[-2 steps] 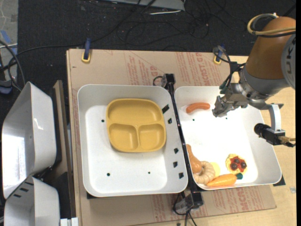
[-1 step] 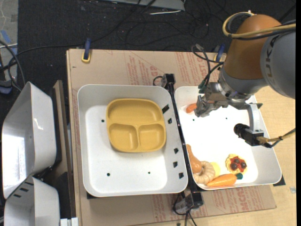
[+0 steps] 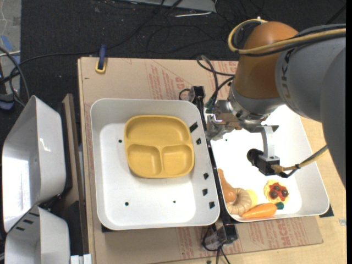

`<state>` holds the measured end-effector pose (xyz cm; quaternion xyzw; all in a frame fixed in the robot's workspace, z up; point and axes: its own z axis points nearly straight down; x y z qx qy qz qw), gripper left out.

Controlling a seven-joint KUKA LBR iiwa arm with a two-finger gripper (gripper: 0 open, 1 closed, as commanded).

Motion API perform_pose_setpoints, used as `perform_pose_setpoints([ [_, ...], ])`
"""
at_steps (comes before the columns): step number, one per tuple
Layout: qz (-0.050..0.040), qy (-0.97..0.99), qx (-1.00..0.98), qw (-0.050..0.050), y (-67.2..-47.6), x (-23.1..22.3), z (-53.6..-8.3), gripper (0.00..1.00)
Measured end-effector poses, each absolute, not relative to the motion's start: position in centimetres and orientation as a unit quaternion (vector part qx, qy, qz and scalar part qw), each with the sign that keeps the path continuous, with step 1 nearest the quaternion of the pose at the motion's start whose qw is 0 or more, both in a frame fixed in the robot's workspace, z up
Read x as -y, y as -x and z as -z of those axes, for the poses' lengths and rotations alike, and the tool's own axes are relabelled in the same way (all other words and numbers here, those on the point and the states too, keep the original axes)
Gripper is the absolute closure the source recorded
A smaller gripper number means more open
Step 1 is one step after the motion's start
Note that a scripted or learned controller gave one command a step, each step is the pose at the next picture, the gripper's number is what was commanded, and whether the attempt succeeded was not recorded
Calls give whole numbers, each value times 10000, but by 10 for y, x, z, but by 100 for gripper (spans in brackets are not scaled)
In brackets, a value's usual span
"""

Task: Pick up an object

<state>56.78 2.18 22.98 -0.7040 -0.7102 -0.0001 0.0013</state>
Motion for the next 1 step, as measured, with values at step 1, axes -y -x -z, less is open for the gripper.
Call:
perform_pose_setpoints([
  [1,-1,7043,7099,13,-558,-70,-221,100],
])
